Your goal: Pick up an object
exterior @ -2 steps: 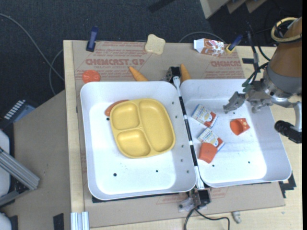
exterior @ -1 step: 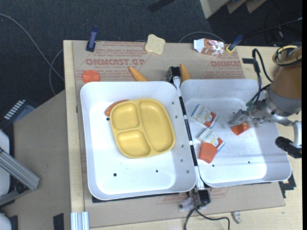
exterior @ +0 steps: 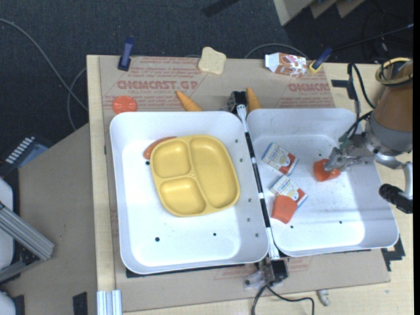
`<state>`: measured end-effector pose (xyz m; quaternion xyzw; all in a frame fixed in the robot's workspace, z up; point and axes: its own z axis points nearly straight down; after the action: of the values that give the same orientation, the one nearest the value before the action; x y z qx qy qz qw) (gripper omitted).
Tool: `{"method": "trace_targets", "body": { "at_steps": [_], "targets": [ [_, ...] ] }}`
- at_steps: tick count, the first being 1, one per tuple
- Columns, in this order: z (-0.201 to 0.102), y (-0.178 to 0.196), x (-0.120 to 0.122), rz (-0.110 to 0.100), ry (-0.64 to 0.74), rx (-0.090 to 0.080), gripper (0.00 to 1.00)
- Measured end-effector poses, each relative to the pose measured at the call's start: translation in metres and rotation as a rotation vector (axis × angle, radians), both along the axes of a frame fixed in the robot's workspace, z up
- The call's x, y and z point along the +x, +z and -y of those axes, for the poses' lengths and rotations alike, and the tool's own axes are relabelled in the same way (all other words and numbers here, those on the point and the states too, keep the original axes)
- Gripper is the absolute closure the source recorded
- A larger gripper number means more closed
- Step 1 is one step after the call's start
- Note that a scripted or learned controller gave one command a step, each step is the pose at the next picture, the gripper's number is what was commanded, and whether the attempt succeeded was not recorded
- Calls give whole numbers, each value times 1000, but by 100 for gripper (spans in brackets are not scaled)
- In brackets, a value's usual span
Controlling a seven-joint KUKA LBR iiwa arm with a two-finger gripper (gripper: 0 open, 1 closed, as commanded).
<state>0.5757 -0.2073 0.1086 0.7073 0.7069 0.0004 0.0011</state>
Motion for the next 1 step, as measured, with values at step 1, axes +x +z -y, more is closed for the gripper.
{"method": "trace_targets", "body": {
  "at_steps": [1],
  "targets": [
    [-78, 2, 20, 0, 3, 2, 100]
  ]
}}
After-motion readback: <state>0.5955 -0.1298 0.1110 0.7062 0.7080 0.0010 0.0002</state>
